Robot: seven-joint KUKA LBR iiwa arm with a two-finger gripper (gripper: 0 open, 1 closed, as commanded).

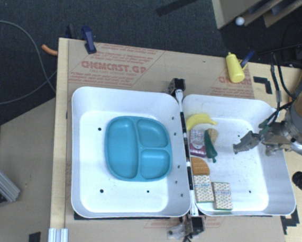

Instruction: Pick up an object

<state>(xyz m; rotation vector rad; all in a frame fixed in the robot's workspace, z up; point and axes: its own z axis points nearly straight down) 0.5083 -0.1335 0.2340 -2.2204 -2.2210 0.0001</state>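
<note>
The claw (243, 145) hovered over the right bin (271, 196), its state unclear; a banana (200, 120) lay at ten o'clock from it.

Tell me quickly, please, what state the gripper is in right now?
Gripper: over the right bin, nothing visibly held; open or shut cannot be told.

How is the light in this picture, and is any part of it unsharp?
Camera view: even light, soft shadows; the blue divided plate is sharp, mild glare on the left bin's rim; the gripper and the small packets look slightly soft.
</note>
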